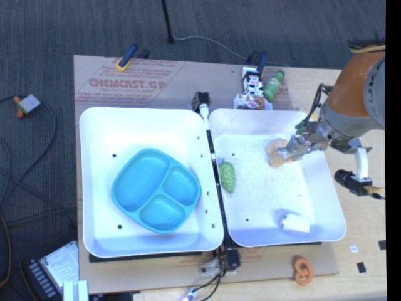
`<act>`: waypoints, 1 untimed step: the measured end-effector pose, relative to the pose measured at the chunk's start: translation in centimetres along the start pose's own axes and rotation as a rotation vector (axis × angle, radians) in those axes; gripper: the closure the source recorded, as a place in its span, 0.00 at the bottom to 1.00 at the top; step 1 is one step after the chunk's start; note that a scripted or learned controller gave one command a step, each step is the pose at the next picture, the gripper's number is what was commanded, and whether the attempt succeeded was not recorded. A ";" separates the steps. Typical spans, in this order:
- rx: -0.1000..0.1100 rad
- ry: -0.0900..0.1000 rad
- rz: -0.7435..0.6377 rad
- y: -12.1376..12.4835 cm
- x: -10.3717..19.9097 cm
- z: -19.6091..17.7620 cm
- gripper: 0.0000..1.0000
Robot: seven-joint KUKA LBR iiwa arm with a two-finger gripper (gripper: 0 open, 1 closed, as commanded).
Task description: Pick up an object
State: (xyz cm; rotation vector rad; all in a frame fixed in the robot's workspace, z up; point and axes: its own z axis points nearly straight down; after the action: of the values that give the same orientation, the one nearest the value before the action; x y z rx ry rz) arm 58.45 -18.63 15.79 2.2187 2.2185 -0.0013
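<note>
Hand (pixel 294 148) low in right bin (pixel 326 231), reaching in from right, tip just beside tan cookie-like piece (pixel 274 152) near far wall; seemingly touching its right edge. Finger spread too blurred to tell. Probably lined up on tan piece as nearest pick target, not yet lifted.

Counted in right bin: three loose objects — tan piece, green knobbly item (pixel 227 176) against left wall, white block (pixel 294 222) near front edge, all well apart. Left bin (pixel 94 231): one blue divided plate (pixel 156 190), lying flat mid-bin. On worktop (pixel 125 83): two bins side by side, one orange ring (pixel 303 270) at front.
</note>
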 end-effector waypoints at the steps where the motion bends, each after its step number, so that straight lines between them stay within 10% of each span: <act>1: 0.001 0.002 -0.001 3.5 5.6 -3.1 1.00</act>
State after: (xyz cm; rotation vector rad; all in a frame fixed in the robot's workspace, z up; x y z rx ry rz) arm 61.92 -13.03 18.84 2.2189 2.2218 -0.0006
